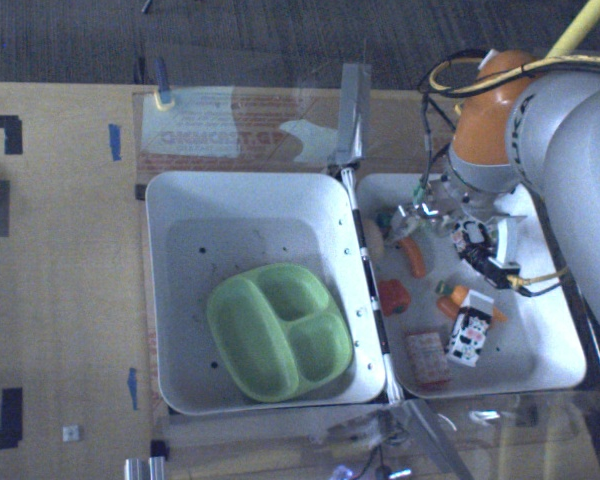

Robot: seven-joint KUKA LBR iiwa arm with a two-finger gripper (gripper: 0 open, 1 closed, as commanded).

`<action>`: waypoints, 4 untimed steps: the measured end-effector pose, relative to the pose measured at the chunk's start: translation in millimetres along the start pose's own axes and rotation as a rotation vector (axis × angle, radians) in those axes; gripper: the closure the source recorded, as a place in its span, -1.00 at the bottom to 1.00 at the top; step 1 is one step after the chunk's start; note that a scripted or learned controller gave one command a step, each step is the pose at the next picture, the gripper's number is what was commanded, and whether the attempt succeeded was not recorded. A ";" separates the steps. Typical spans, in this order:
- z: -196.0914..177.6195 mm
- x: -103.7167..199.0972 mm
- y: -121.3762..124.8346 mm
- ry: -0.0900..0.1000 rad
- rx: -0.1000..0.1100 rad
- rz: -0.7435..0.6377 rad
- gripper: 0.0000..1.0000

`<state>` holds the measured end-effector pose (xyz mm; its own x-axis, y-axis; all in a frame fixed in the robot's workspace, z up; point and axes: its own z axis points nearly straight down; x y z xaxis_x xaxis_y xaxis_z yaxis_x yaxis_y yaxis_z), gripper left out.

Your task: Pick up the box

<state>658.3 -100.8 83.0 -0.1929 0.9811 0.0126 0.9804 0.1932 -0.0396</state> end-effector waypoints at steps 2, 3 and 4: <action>-85.9 -24.8 1.2 -0.010 -0.045 0.264 1.00; -165.2 -51.7 -7.5 -0.007 -0.045 0.402 1.00; -288.3 -44.3 -11.7 0.001 -0.044 0.739 1.00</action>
